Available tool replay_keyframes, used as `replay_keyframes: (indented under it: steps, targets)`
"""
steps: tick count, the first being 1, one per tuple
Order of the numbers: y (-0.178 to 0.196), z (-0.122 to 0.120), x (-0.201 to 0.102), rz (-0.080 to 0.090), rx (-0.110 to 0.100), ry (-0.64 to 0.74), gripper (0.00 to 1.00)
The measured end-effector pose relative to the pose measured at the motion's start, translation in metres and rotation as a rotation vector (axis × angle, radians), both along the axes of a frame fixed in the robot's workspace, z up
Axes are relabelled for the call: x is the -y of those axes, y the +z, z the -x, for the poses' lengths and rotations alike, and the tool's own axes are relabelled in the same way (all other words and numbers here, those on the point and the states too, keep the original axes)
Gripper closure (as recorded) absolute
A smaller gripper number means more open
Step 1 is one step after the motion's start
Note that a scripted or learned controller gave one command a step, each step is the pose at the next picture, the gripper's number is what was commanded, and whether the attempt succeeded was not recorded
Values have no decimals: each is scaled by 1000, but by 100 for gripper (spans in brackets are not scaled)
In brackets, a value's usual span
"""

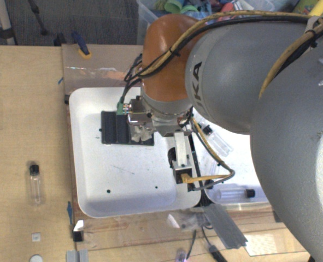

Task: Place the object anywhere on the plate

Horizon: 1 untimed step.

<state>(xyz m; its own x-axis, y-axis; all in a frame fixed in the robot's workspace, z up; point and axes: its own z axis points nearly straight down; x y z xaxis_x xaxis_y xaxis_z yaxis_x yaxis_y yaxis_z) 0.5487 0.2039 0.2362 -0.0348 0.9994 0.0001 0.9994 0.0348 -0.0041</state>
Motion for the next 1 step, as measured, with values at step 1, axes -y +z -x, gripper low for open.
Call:
replay_keyframes:
  steps: [1]
  targets:
    - [-88, 68, -12, 3, -2, -578, 100]
